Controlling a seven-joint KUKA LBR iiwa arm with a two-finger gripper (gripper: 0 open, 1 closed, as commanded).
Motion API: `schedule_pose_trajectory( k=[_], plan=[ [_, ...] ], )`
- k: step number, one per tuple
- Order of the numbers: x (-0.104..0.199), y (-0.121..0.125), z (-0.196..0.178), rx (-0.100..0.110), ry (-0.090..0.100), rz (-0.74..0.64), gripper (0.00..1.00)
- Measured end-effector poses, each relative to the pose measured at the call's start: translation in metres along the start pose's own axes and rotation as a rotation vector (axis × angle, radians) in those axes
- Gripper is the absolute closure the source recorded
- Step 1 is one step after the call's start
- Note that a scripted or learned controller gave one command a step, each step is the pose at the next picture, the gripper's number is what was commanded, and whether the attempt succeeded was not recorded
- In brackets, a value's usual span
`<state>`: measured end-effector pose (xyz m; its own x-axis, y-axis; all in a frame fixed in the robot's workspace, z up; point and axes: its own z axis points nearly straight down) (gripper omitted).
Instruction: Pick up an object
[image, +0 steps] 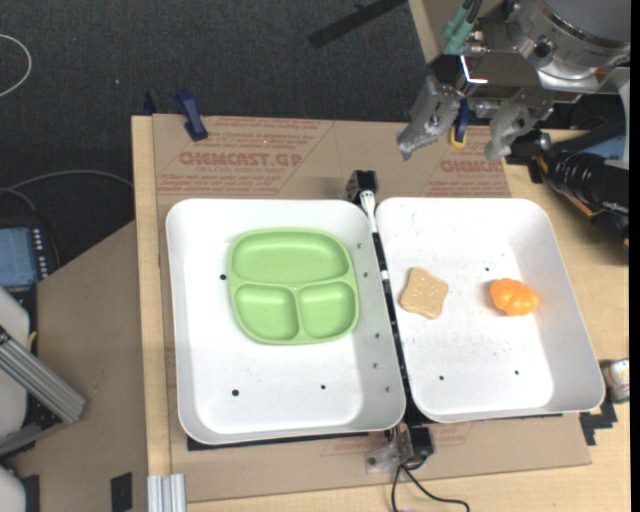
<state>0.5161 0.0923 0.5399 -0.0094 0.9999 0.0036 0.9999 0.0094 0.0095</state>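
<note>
In the right bin (540, 370) lie a tan slice of toy bread (424, 293) near its left side and a small orange fruit-like piece (513, 297) toward its right. My gripper (455, 141) hangs high above the bin's far edge, well clear of both pieces. Its two fingers (424, 125) stand apart with nothing between them, so it is open.
The left bin (200, 380) carries a green three-compartment plate (293, 285). A black clip (362, 184) sits at the far end of the seam between the bins. Both bins rest on a cardboard sheet (250, 150); cables and black hardware (590, 185) crowd the far right.
</note>
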Motion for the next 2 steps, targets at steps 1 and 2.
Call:
schedule_pose_trajectory(
  k=[1, 2],
  plan=[
    [0.094, -0.039, 0.031, 0.015, -0.003, -0.003, 0.0],
    [0.026, -0.036, 0.021, 0.007, -0.004, 0.016, 0.0]
  ],
)
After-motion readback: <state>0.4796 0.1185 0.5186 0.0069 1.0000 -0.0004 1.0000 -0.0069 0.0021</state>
